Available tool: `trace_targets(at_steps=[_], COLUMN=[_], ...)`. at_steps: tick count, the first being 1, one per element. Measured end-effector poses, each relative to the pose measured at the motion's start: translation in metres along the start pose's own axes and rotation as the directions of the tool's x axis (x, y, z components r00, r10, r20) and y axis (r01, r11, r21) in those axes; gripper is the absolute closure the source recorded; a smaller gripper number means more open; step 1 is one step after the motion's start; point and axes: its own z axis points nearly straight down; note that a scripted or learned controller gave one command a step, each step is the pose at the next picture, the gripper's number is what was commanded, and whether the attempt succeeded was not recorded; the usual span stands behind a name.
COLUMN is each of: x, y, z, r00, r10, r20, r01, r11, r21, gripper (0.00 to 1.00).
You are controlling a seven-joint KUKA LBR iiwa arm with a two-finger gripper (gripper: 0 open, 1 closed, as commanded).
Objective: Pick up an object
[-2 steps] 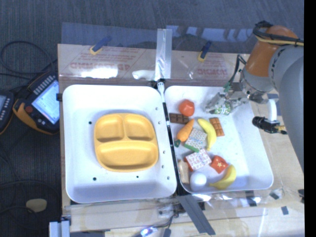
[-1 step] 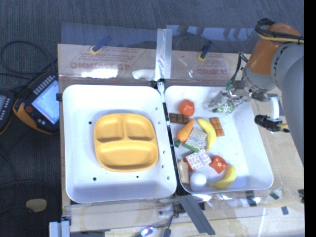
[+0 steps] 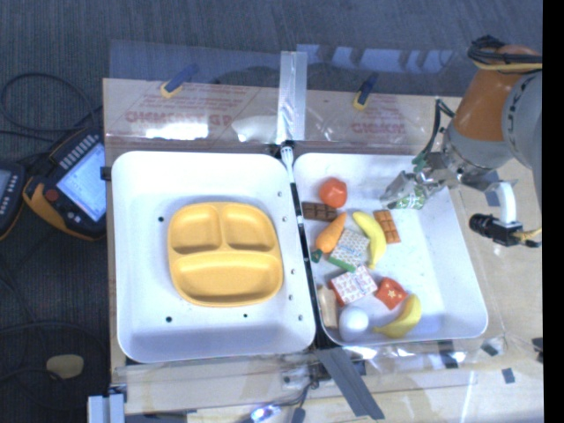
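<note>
While hand [image 3: 407,188] hangs, grip unclear | tomato [image 3: 332,191] well left | right bin [image 3: 458,280]

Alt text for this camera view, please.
The hand hangs over the right bin's far corner, clear of the toy food piled at its left side. The left bin holds a yellow tray.
</note>
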Motion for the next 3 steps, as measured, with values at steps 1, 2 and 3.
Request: trace_targets(at_steps=[1, 2, 3], x=[-0.009, 0.102, 0.165], y=[-0.033, -0.018, -0.091], z=[-0.094, -0.088, -0.102], r00=[1.000, 0.986, 0.936], r10=[-0.017, -0.169, -0.352], r20=[-0.002, -0.003, -0.004], r01=[0.017, 0.169, 0.352], r11=[1.000, 0.986, 0.936], r21=[-0.002, -0.001, -0.001], gripper=[1.00, 1.00, 1.00])
